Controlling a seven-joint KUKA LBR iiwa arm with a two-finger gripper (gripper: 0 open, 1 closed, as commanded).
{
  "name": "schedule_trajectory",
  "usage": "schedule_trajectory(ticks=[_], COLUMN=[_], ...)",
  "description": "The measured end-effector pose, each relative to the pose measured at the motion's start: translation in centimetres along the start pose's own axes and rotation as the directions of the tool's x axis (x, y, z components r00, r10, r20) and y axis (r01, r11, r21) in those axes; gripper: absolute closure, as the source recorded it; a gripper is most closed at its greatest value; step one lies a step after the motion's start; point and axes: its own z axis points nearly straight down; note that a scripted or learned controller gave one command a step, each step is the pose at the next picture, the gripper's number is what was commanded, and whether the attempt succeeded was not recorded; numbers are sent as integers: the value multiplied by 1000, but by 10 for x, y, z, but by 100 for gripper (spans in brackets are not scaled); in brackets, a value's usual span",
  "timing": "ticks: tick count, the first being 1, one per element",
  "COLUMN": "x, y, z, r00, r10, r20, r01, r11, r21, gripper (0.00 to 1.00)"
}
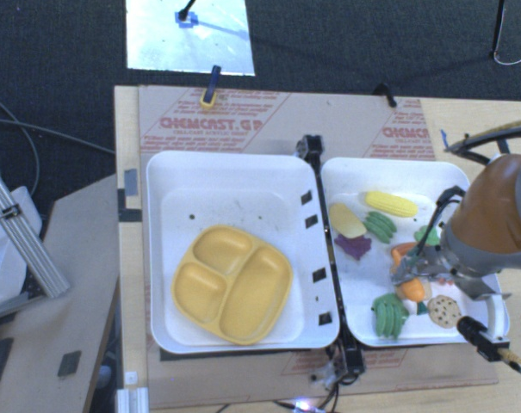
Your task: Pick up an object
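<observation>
The right bin holds several toy foods. A yellow corn cob lies at the back, with a pale yellow piece, a green pepper and a purple piece near it. Toward the front lie a green vegetable, an orange piece and a cookie. My gripper is low in this bin, just above the orange piece and beside another orange bit. The arm hides part of a green item.
The left bin holds a yellow divided plate. A black-clipped divider runs between the two bins. The arm's grey and orange body covers the right bin's right side.
</observation>
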Motion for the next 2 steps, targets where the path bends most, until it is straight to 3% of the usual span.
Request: schedule_trajectory(ticks=[1, 2], x=[90, 156], y=[67, 46], z=[-91, -86], r00=[1000, 1000], r10=[-13, -10], r20=[-8, -9], r01=[13, 10], r11=[1000, 1000], r21=[2, 15], gripper=[100, 100])
